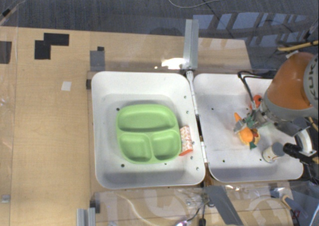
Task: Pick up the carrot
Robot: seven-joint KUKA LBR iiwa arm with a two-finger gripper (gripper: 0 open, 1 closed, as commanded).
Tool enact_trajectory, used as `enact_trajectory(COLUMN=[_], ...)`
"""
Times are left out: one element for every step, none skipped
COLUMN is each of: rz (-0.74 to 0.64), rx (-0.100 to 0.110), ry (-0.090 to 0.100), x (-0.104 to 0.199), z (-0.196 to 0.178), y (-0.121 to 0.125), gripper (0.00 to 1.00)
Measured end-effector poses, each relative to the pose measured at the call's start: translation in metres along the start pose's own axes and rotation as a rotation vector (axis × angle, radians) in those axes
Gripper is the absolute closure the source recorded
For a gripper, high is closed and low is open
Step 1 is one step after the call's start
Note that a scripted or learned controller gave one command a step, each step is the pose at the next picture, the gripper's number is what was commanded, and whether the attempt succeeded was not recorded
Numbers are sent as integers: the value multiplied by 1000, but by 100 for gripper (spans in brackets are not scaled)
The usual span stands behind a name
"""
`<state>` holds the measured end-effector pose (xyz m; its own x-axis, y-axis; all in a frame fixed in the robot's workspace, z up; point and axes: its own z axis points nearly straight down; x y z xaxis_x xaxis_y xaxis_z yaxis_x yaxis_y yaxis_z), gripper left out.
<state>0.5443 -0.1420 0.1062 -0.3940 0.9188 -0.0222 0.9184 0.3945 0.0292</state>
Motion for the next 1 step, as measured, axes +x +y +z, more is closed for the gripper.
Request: enact_trajectory(rz=[-41], rx=[21], ry=[20], x=[75], z=[-142], y=[80], gripper=[100])
